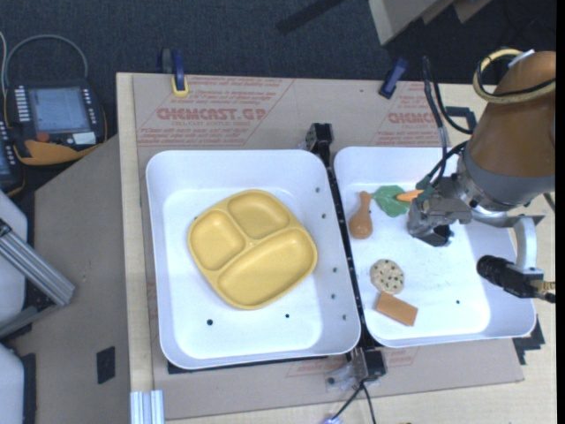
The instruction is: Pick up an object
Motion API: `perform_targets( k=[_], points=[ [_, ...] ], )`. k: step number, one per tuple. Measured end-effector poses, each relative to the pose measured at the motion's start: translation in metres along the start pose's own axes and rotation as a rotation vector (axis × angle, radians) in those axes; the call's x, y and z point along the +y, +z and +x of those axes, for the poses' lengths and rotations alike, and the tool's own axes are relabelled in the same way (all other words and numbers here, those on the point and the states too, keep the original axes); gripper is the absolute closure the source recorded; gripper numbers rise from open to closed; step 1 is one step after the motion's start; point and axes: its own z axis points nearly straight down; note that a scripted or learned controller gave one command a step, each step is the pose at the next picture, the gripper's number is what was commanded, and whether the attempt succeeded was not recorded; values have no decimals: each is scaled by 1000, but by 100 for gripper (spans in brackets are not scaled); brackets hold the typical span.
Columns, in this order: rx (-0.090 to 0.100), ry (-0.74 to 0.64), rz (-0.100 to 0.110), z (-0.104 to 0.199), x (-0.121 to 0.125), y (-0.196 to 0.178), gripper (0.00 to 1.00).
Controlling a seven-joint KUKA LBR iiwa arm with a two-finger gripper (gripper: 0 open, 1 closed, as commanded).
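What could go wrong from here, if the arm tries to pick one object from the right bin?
1. The hand hangs close to the green piece with an orange piece touching it, so it may catch both or push them apart.
2. The cookie and the orange block lie flat and close together; a grasp at one may knock the other.
3. The drumstick-shaped toy lies near the right bin's left wall, leaving little room beside it.

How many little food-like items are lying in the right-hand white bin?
4: a tan drumstick-shaped piece upper left, a green leafy piece with an orange tip beside the gripper, a round speckled cookie, an orange-brown block. The arm may hide more.
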Motion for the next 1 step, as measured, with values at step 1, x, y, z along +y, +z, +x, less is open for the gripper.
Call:
perform_targets(
  k=[1],
  points=[
    [0,0,-4,45,4,-9,100]
  ],
)
